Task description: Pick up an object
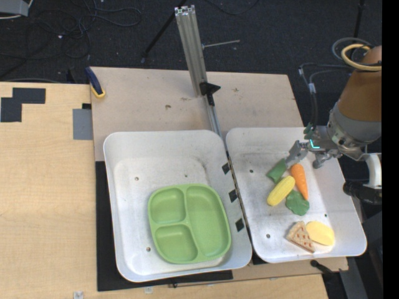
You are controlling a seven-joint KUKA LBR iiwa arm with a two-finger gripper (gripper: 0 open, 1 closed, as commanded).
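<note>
Inspecting from left to right. Left bin (124, 167): holds 1 green divided tray (187, 223) with 3 compartments, lying flat toward the near edge; nothing seen in the compartments. Right bin (262, 242): holds a cluster of toy food. Noted in the cluster: a green piece (277, 172) at upper left, a yellow corn cob (281, 190) just below it, an orange carrot (300, 178) beside the corn and touching it, and a dark green leafy piece (298, 203) under the carrot's lower end. Well apart, toward the near corner: a tan wedge with a grid pattern (300, 237) touching a yellow slice (320, 233).

Gripper (310, 151) found at the upper end of the cluster, directly over the carrot's top and the green piece. Jaws appear spread, with nothing seen pinched between them, though the fingertips are small and partly lost against the toys, so not certain.

Judged handling: carrot likely light, rigid moulded plastic, smooth and tapered, so prone to slip or roll out of a pinch. Recommended hold: across the thick upper half, jaws square to its long axis. Risk noted: neighbouring corn crowds 1 side and may block a finger.
</note>
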